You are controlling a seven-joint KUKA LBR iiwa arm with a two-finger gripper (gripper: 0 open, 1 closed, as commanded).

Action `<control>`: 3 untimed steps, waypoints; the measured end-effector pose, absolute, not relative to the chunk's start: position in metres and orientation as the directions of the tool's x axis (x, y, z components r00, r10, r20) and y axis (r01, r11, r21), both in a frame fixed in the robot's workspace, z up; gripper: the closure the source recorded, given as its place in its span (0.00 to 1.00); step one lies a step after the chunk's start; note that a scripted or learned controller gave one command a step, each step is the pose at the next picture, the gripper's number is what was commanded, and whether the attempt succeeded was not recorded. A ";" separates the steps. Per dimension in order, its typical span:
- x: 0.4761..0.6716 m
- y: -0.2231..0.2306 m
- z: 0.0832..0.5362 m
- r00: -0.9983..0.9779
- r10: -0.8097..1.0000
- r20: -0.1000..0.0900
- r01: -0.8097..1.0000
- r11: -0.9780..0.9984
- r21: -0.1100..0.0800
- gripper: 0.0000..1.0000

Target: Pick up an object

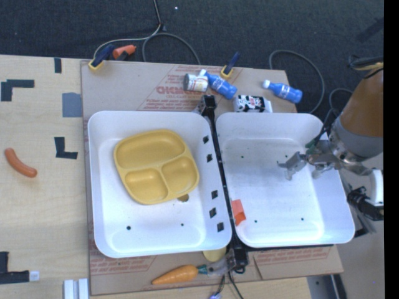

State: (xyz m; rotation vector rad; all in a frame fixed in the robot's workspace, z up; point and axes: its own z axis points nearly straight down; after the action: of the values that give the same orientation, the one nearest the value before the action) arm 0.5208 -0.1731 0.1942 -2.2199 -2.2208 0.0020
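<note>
Bench log, single overhead view. We take the left bin [95,167] as our reference for all positions.

- Well to the left of the left bin, on the pale wood: an orange sausage-shaped toy [20,163], lying alone.
- Beyond the left bin's far left corner: a clamp with an orange handle [113,53] on the cardboard edge.
- Inside the left bin, toward its far half: a yellow plate [157,166] with three compartments, lying flat. We see no other pickable object in a bin. A small dark item [182,198] peeks out at the plate's near edge; we cannot identify it.
- Just outside the left bin's near rim: a toy carrot [176,275].
- Beyond the left bin's far right corner: a small white container [196,81] touching a blue bottle [222,86].
- Right of the left bin, rim against rim: the right bin [280,235], with an orange tag [238,212] near the shared rim.
- Further right of the left bin, over the right bin's floor: the gripper [304,166], well apart from the yellow plate. We cannot tell whether it is spread or pressed together, and we see nothing in its grasp.
</note>
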 end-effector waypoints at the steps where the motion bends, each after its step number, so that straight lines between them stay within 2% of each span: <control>1: 0.616 -0.102 0.089 -0.010 1.000 0.003 1.000 0.010 -0.002 0.00; 2: 0.671 -0.095 0.111 -0.004 1.000 0.000 1.000 0.004 0.005 0.00; 3: 0.662 -0.028 0.190 -0.008 1.000 0.003 1.000 0.008 0.007 0.00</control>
State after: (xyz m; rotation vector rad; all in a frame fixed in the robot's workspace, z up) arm 0.6624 -0.0283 0.1900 -2.2148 -2.2322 -0.0103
